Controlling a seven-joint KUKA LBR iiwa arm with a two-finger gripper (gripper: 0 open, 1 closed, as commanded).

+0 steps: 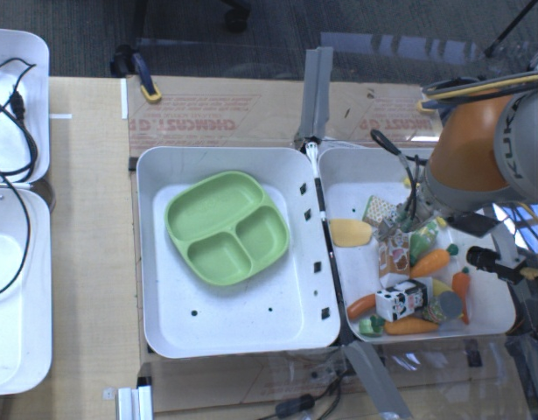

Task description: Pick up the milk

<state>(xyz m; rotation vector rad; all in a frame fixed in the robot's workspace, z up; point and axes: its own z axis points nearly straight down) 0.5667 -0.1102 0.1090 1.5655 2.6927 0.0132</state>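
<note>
From my remote station I see the grey arm with its orange band (468, 147) reaching in from the right over the right-hand white bin (505, 322). Its jaws (the gripper (400, 228)) hang low among a heap of toy food, and I cannot tell whether they are spread or pressed together. The milk (400, 301), a small carton with black cow patches, lies below the jaws in the picture, nearer the bin's front rim, apart from them. Between the jaws and the milk stands a brown patterned packet (394, 257). Just left of the jaws lies a yellow piece (351, 232); orange carrots (430, 262) lie to their lower right. Far left of the jaws, the other bin (155, 304) holds a green divided plate (227, 226).
</note>
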